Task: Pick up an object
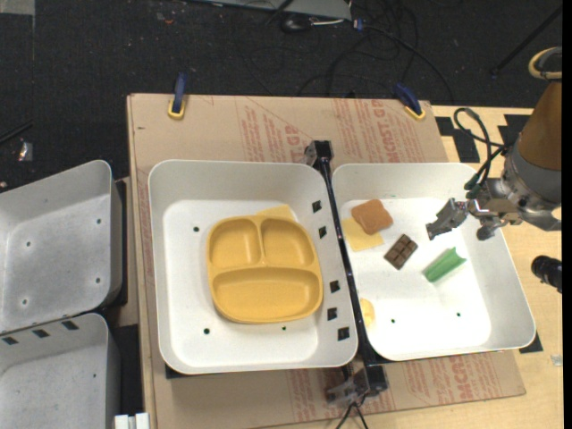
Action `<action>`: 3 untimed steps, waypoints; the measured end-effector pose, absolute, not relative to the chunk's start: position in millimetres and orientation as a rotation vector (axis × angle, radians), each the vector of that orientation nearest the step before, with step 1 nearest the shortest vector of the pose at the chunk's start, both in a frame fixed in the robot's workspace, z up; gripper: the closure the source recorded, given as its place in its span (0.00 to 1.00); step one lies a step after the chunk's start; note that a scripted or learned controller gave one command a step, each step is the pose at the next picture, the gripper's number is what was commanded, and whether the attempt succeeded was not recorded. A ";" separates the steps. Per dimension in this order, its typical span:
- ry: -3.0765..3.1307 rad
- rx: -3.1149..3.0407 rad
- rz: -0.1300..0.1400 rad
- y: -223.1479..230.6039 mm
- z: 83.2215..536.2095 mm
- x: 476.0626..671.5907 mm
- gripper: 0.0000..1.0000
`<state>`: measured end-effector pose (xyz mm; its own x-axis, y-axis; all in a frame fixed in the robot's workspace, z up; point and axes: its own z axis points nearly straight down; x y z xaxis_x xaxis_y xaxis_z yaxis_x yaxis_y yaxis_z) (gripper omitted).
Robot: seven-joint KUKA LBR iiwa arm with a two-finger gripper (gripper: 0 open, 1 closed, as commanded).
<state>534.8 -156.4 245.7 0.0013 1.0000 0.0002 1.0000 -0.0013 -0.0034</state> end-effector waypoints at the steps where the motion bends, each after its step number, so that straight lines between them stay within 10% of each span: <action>1: -2.217 -2.219 0.004 -147.6 186.9 539.0 0.00; 2: -2.216 -2.221 0.004 -156.6 134.1 533.7 0.00; 3: -2.219 -2.224 0.000 -156.4 146.9 535.0 1.00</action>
